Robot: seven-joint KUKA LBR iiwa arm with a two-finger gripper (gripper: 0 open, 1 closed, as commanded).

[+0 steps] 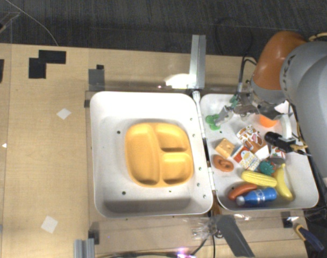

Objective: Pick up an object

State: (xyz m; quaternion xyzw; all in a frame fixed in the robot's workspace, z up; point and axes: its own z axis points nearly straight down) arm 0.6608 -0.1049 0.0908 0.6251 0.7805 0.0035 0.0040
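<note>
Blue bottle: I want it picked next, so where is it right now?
The blue bottle lies on its side along the near edge of the right bin, just below the corn cob and left of the banana.

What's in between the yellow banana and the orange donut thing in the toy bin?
In the camera view, a yellow corn cob lies between the banana and the orange donut, with a small teal toy just above it.

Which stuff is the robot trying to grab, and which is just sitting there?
For the job:
pincer
green toy
corn cob
banana
blue bottle

Just lying about:
yellow tray
left bin
black blocks
</note>
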